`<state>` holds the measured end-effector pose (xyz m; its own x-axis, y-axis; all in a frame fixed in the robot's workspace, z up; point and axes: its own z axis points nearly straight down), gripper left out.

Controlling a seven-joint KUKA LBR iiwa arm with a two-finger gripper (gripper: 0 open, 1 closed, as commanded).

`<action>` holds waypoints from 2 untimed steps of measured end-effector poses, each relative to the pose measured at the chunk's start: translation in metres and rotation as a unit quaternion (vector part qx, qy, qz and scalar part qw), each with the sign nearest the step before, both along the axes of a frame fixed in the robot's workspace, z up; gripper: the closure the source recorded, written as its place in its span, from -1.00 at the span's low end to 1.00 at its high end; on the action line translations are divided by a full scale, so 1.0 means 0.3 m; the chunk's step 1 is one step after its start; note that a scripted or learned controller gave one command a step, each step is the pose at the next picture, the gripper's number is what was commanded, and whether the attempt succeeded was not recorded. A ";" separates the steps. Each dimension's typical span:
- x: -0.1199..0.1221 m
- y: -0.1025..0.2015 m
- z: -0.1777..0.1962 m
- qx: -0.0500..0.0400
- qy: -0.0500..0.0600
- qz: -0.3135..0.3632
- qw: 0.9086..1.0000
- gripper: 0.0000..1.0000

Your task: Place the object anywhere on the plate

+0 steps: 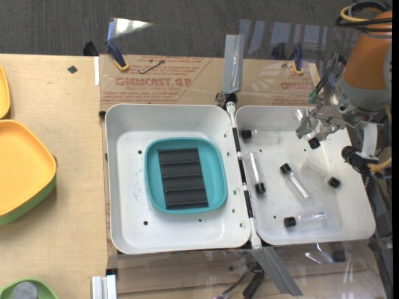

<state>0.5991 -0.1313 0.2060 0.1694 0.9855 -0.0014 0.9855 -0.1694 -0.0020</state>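
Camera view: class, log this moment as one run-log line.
pincer: above right bin | tubes: in right bin | teal plate: left bin, holds dark ridged block

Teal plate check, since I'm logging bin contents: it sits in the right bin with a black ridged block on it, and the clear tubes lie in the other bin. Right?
Wrong bin. The camera view shows the teal plate in the left bin, with the black ridged block on it. The clear tubes lie in the other bin, the right bin.
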 end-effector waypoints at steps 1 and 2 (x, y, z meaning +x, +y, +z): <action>-0.058 0.120 -0.061 0.001 0.002 0.086 0.996 1.00; -0.157 0.245 -0.052 0.001 0.001 0.122 0.993 1.00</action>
